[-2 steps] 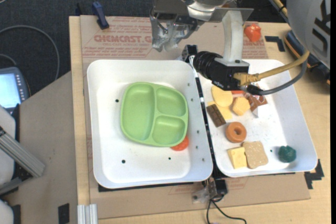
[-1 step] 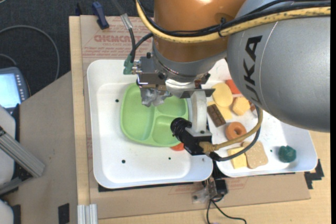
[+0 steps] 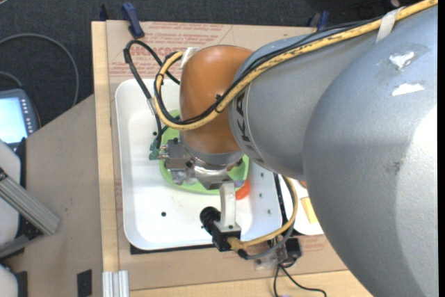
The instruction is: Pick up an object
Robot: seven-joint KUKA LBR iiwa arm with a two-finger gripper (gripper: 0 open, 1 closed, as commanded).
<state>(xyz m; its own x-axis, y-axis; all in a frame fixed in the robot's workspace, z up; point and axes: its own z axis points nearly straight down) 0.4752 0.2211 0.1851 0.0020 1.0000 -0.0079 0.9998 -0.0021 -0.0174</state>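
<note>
The arm reaches down into the left white bin (image 3: pixel 135 149), and its orange wrist band (image 3: pixel 208 101) and grey flange cover the gripper (image 3: pixel 200 174) from above. A lime green object (image 3: pixel 167 174) lies under the flange, its rim showing on the left and at the right (image 3: pixel 244 165). A small red-orange object (image 3: pixel 241 192) peeks out just right of the flange. A small dark green piece (image 3: pixel 154 149) sits at the green object's upper left edge. What lies directly beneath the gripper is hidden.
A white bracket with a black fitting (image 3: pixel 221 215) hangs from the wrist over the bin's front. Black and yellow cables (image 3: pixel 156 90) loop over the bin's back left. The big grey arm (image 3: pixel 348 135) covers the right bin. A yellowish object (image 3: pixel 306 209) shows by its edge.
</note>
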